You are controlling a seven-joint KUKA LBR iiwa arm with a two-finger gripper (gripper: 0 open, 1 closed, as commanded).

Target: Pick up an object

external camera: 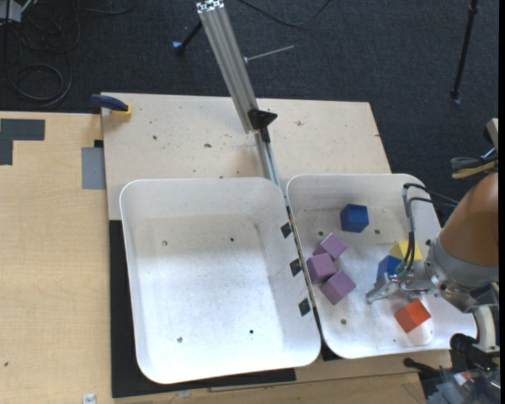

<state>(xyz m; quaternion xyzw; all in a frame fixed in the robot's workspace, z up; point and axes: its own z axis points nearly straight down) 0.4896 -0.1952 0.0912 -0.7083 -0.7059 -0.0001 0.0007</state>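
Two glossy white bins [204, 194] sit on a scuffed plywood bench [42, 251], dark carpet [345, 32] upper frame. Metal claw [382, 291], lower right, fingers apart near purple cubes [330, 268].

3 purple blocks [330, 265], blue cube [353, 218], orange block [413, 316].

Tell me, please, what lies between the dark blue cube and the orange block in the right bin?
In the camera view, a small blue block, a yellow block and the gripper lie between the dark blue cube and the orange block.
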